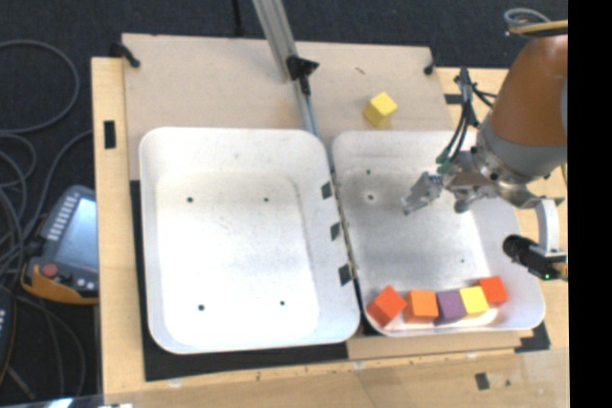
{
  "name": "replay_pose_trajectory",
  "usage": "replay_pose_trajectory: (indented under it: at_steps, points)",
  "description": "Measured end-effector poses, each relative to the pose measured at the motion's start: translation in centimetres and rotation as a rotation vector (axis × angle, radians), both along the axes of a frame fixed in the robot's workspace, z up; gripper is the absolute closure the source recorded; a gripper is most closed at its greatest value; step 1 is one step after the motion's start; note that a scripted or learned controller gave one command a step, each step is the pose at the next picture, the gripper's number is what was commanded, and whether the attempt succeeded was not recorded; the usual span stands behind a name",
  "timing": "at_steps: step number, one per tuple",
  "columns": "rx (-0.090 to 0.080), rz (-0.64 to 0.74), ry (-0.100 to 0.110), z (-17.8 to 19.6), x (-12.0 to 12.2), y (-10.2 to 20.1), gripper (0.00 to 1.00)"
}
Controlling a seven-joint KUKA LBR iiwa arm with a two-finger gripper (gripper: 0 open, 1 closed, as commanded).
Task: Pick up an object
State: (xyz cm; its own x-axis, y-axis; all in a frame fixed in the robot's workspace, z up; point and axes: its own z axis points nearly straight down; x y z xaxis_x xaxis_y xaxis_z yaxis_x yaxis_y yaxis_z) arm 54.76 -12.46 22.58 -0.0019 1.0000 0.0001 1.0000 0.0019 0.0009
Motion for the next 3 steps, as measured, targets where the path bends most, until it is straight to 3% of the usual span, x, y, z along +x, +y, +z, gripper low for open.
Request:
replay_pose_trajectory:
  at_steps: [1, 2, 3]
  points:
    - [0.002, -0.003, 0.011, -7.7, -6.3, 2.7, 0.00]
    - [0.003, 0.009, -0.004, -2.8, -6.2, 14.9, 0.00]
    - [0.000, 0.003, -0.002, -2.9, -1.8, 16.1, 0.00]
